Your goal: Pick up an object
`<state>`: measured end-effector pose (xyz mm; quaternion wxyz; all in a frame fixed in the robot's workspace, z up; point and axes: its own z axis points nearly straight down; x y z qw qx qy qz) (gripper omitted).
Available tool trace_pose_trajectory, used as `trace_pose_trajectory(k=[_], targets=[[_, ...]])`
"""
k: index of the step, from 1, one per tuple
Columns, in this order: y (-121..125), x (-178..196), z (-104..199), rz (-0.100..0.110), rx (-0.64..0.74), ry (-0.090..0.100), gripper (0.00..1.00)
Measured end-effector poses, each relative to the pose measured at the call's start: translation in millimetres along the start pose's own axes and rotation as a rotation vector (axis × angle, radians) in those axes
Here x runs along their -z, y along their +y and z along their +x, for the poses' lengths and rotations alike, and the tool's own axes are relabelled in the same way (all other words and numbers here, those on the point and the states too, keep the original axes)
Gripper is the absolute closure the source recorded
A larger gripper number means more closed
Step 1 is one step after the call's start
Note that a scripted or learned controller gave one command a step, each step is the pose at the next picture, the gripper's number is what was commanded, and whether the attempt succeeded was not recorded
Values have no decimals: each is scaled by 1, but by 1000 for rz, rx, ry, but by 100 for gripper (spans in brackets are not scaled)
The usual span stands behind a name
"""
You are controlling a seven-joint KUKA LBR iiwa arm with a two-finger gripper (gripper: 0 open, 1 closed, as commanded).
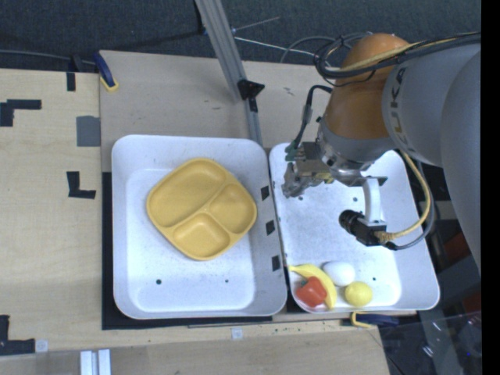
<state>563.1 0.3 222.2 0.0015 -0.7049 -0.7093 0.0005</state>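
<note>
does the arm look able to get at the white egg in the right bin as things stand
Probably yes. The white egg lies uncovered near the right bin's front edge, though a banana and a yellow ball sit close on either side. The pincer hangs over the same bin.

We count two white bins: the left bin (pixel 129 233) and the right bin (pixel 410 268), side by side on one bench (pixel 47 233). In the left bin we see one yellow plate (pixel 201 208) (it has three little parts inside it). In the right bin we count four small things, all down in the near corner: one yellow banana (pixel 314 273), one red thing (pixel 312 291), one white egg (pixel 339 273) and one yellow ball (pixel 358 293). We see one robot arm (pixel 437 84) with one gripper (pixel 297 180).
</note>
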Motion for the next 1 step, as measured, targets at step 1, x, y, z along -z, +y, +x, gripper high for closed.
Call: trace_pose_trajectory(k=[1], targets=[[-7,2,63,0,3,1,100]])
